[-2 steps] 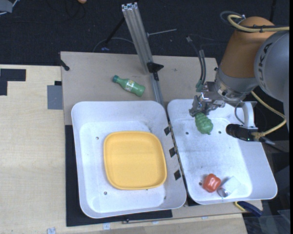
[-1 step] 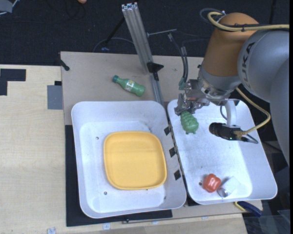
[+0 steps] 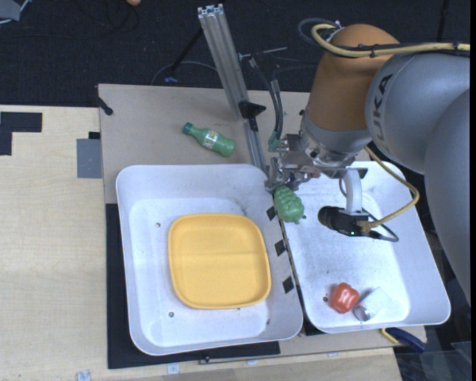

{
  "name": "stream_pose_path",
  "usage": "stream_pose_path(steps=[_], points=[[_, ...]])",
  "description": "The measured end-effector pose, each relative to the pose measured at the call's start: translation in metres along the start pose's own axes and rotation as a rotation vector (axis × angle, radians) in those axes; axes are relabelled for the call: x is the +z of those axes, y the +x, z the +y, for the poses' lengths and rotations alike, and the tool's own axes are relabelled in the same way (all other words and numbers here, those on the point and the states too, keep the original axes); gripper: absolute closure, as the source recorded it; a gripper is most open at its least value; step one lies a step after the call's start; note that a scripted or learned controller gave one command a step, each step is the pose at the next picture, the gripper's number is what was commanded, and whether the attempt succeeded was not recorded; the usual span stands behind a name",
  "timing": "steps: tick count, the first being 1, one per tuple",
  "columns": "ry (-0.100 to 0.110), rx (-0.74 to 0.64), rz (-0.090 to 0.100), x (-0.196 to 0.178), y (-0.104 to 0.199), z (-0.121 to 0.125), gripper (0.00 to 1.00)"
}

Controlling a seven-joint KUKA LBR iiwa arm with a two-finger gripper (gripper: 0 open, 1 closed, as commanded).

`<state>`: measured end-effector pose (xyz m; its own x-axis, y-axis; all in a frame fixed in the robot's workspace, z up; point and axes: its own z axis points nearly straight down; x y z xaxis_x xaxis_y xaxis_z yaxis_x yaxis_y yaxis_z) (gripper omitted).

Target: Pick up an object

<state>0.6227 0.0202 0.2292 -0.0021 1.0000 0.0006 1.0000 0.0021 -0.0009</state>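
We see the arm [image 3: 381,94] reaching in from the right of the frame, its gripper [image 3: 289,182] hanging low over the inner edge of the right bin [image 3: 416,292], a little above the centre of the picture. Directly below it, touching or very nearly so, sits a lumpy green object [image 3: 289,205], right at the seam where the two bins meet. Whether the gripper is apart, together or clamped on that green piece we cannot tell, since the wrist hides the tips from this slanted angle. So the relation that counts, as we judge it, is vertical: the green object lies straight under the gripper, roundish with no clear long axis, and any coming lift depends on whether it is truly caught. Other candidates lie farther off: a red object [image 3: 343,297] at the lower right of the right bin, well apart from the gripper; a yellow plate [image 3: 219,260] flat in the left bin [image 3: 143,213]; and a green bottle [image 3: 209,139] on the bench at upper centre, outside both bins, its long axis slanting down toward the right.
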Motion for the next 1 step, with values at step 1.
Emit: stream_pose_path(steps=[1], points=[[0.000, -0.001, 0.000, 0.0024, 0.0414, -0.0072, 1.00]])
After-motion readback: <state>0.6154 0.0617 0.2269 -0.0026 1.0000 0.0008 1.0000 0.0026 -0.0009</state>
